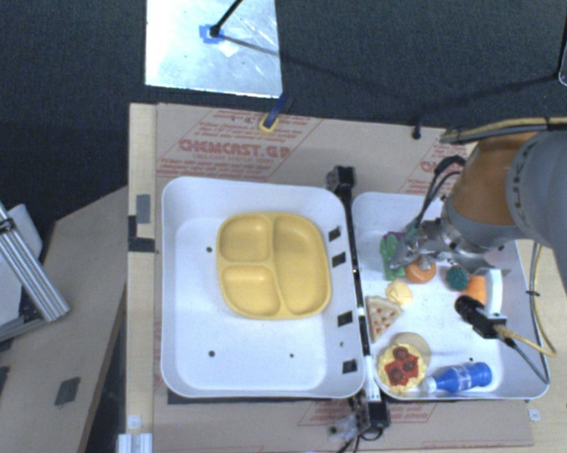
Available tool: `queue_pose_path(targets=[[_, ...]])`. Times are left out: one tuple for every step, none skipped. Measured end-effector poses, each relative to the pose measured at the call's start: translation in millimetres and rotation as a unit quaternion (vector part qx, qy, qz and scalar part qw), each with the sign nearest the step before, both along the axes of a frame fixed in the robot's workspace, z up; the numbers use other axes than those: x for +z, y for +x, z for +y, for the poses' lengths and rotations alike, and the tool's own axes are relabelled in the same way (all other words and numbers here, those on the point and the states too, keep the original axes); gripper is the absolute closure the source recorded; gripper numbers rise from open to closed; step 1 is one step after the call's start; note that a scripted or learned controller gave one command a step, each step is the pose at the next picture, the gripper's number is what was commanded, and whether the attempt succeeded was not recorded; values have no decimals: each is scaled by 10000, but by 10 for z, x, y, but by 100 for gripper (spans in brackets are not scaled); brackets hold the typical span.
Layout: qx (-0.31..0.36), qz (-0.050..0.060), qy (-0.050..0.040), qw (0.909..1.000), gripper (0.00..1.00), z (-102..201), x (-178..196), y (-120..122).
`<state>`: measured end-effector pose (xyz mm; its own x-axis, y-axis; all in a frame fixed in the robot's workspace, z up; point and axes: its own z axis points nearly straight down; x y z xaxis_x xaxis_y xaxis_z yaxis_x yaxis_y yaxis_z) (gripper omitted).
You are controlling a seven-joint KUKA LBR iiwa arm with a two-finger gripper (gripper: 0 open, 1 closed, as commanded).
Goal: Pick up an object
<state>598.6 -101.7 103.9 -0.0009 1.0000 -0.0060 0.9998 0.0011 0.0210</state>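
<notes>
Orange-banded, my arm had its hand (415, 258) low over the orange toy (419, 270) in the right bin (516, 372); grip state unreadable, so next I judged a verified closure necessary.

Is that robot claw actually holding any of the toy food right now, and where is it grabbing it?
Cannot be told: the gripper is down among the toys beside the green toy.

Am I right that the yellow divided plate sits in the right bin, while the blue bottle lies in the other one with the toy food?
Not quite: the camera view shows the yellow divided plate in the left bin. The blue bottle and toy food lie in the right bin.
</notes>
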Motion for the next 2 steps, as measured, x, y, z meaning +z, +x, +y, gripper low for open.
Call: queue_pose_path(targets=[[-7,87,27,10000,100,-41,482,-71],[18,80,28,10000,100,33,948,-86]])
